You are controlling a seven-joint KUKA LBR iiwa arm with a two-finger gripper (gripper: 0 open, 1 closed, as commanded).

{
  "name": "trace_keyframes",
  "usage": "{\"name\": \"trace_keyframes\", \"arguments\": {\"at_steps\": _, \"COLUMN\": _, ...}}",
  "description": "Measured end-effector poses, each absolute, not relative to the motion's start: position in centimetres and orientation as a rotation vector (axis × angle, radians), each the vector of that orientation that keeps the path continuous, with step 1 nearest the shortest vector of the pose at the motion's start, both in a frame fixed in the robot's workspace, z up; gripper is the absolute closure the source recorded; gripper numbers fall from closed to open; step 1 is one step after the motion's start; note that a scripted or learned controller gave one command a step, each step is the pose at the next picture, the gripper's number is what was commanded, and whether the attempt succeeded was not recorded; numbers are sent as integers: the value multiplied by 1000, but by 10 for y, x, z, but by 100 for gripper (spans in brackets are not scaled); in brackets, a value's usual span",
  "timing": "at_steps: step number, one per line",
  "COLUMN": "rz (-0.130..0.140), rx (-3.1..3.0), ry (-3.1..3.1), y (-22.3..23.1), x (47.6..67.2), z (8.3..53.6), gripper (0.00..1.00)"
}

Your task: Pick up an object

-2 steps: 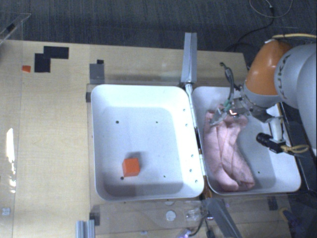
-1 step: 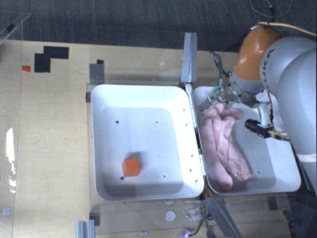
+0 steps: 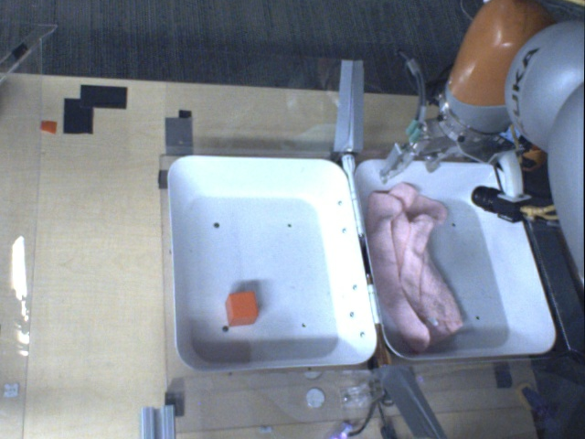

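Note:
A crumpled pink cloth (image 3: 411,263) lies along the left side of the right bin (image 3: 512,337). A small orange block (image 3: 242,308) rests near the front of the left bin (image 3: 192,245). My gripper (image 3: 413,161) hangs over the back left corner of the right bin, just above the cloth's far end. It is open, its fingers (image 3: 395,165) are spread, and nothing sits between them.
A metal divider post (image 3: 346,108) stands behind the gap between the bins. The arm's grey and orange body (image 3: 512,53) fills the upper right. Black and orange markers (image 3: 87,108) lie on the bench at the far left.

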State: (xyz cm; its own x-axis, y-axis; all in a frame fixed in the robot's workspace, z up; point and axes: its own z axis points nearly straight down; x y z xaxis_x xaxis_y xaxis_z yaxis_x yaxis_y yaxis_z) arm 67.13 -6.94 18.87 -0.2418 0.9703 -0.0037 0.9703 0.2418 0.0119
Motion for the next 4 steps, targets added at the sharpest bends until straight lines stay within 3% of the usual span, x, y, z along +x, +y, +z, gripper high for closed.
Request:
{"name": "trace_keyframes", "arguments": {"at_steps": 1, "rz": 6, "rx": 1905, "ry": 2488, "y": -128, "x": 642, "z": 97, "gripper": 0}}
{"name": "trace_keyframes", "arguments": {"at_steps": 2, "rz": 13, "rx": 1703, "ry": 2620, "y": -163, "x": 644, "z": 93, "gripper": 0}}
{"name": "trace_keyframes", "arguments": {"at_steps": 3, "rz": 22, "rx": 1695, "ry": 2616, "y": -161, "x": 647, "z": 107, "gripper": 100}}
{"name": "trace_keyframes", "arguments": {"at_steps": 4, "rz": 8, "rx": 1551, "ry": 2716, "y": -152, "x": 666, "z": 189, "gripper": 100}}
